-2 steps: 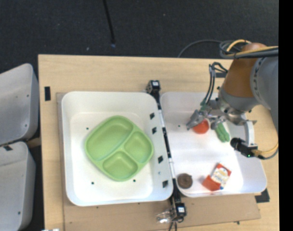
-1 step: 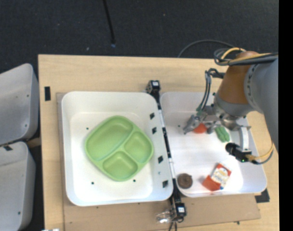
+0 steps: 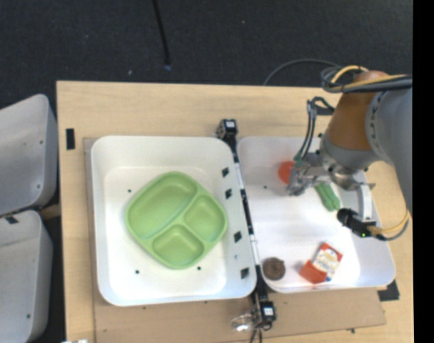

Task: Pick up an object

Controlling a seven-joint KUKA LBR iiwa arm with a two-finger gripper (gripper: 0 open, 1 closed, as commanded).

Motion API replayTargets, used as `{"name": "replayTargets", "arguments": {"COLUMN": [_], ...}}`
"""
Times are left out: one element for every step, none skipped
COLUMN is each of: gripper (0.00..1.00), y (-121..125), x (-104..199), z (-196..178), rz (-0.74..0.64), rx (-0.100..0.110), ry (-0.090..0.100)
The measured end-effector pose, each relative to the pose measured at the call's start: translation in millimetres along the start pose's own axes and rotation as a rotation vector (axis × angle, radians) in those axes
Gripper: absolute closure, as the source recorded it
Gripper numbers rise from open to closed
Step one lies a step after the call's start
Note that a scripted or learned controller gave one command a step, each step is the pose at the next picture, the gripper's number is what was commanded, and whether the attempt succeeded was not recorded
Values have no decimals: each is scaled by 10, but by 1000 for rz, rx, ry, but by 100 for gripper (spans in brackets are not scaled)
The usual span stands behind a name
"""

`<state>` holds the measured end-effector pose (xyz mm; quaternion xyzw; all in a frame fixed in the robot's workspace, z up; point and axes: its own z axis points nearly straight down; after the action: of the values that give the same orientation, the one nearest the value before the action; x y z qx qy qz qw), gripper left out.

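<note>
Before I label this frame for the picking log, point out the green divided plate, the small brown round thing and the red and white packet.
green divided plate (image 3: 175,220), camera view, centre ridge.
small brown round thing (image 3: 274,268), camera view, top face.
red and white packet (image 3: 322,263), camera view, middle.

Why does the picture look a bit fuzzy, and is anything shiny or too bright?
In the camera view everything is slightly soft and grainy, so the small packet shows no readable print; the white bins look bright and washed out; the green divided plate casts hardly any shadow; the arm blurs into grey around the pincer.
</note>
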<state>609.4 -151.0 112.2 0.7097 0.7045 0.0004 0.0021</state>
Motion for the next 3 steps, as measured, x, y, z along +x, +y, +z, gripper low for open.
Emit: {"name": "replayTargets", "arguments": {"gripper": [100,100,100], "y": [-46,-108,-90], "x": [-93,-46,-63], "z": [-558,-1068,-1616], "rz": [-5,-10,-10], "rx": [-3,-2,-5], "ry": [0,1,0]}}
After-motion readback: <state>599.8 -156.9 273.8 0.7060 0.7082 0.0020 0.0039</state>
